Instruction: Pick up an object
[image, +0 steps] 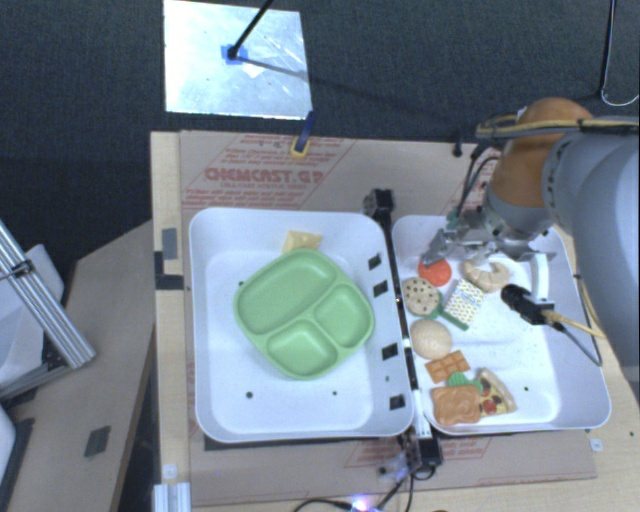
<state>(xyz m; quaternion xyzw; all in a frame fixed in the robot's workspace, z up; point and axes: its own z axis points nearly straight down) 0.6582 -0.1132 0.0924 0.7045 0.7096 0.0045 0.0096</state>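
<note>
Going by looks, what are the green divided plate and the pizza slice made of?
The green divided plate looks like moulded plastic: one even pale green, smooth, soft sheen, rounded compartment walls. The pizza slice seems a plastic or rubbery toy: flat, solid colours and a raised crust; which of the two cannot be told.

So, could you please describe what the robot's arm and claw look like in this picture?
The arm is a thick, rounded grey tube with an orange band above the wrist. Thin dark cables run across the band and down beside it. The claw is small, made of grey metal parts with darker joints.
</note>
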